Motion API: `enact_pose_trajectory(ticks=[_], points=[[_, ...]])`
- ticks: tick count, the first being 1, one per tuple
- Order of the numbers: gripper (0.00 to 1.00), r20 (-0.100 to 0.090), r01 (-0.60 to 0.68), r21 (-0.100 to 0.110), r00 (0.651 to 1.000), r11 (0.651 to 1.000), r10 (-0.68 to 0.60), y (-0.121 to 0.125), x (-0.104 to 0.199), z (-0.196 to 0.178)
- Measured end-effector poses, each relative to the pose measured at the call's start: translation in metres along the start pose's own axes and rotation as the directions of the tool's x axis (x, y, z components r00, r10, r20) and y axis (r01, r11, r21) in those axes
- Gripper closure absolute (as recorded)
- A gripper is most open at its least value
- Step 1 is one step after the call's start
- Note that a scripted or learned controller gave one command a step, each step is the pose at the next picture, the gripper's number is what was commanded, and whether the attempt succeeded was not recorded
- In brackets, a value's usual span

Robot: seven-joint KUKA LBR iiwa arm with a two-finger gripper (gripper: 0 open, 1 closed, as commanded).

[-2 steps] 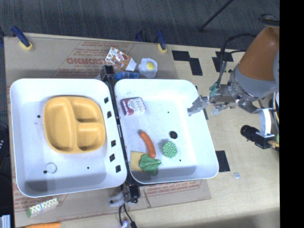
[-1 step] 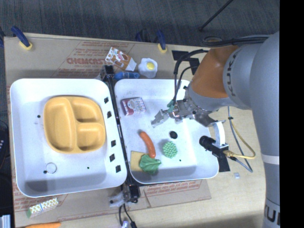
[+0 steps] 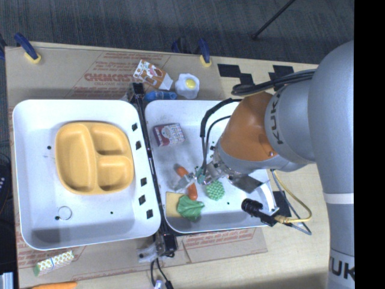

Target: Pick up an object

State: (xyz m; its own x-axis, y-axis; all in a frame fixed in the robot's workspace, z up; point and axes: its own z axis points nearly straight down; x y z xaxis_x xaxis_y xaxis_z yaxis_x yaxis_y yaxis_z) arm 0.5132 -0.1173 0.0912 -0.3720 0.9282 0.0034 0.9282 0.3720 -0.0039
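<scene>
Two white bins sit side by side on the counter (image 3: pixel 289 245); the left bin (image 3: pixel 30 161) carries a yellow divided tray (image 3: pixel 93 156), and the right bin (image 3: pixel 180 110) carries the small clutter the arm (image 3: pixel 271 131) is working over. The hand (image 3: pixel 201 174) is low in the right bin, among an orange carrot-like piece (image 3: pixel 192 191), a second orange piece (image 3: pixel 180 171), a green textured ball (image 3: pixel 214 189) and a green leafy toy (image 3: pixel 189 207) lying on a pale yellow slab (image 3: pixel 172 203); whether the hand is clenched, released or grasping anything I cannot tell, since the wrist hides it from this angle. A dark red packet (image 3: pixel 169 134) lies apart, nearer the bin's far wall.

To do the pick well, I would judge the ball or the carrot piece the likeliest targets, being just beside the hand; these pieces crowd each other, so the descent should centre squarely over one item, not straddle two; the lift should go straight up so nothing gets dragged along.

As for writing, "KUKA" runs partly visible along the grey arm; the cardboard (image 3: pixel 111 74) under the bins bears red print that looks like "Chemical", though it is too blurred to be sure; a small printed carton (image 3: pixel 147 73) and a yellow-centred white cup (image 3: pixel 187 85) sit beyond the bins, their labels unreadable.
</scene>
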Motion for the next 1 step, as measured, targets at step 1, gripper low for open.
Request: enact_pose_trajectory(ticks=[1], points=[[1.00, 0.000, 0.004, 0.000, 1.000, 1.000, -0.004, 0.0004, -0.0004, -0.0103]])
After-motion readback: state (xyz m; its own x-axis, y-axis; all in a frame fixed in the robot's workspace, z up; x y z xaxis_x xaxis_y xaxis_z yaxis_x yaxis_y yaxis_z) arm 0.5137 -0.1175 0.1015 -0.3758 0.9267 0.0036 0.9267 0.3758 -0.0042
